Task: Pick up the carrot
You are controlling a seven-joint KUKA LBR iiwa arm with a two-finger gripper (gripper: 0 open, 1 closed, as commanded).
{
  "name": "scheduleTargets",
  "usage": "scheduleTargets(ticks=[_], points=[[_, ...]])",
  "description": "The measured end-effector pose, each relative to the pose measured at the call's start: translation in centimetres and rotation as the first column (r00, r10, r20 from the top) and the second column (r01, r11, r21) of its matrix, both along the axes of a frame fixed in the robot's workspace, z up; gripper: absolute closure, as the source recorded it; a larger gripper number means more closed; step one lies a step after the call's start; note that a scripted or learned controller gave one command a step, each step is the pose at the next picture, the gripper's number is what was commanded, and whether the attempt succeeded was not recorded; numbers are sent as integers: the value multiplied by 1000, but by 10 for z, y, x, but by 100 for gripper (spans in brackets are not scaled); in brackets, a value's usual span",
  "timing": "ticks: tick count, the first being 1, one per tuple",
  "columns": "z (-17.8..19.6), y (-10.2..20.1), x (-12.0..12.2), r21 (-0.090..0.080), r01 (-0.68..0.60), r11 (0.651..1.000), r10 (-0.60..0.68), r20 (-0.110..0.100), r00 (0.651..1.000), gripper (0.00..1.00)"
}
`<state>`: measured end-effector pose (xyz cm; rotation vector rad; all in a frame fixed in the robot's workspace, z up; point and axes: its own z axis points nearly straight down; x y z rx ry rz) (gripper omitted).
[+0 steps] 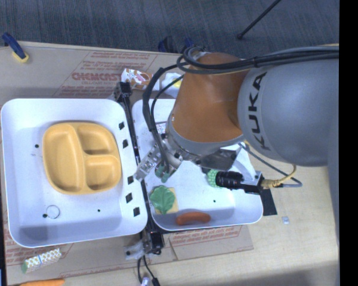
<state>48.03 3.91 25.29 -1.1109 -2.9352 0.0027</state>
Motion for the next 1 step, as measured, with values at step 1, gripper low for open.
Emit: scheduleTargets(ticks=[1], points=[[-62, 57, -4, 0, -101, 995, 101, 0, 995, 100]])
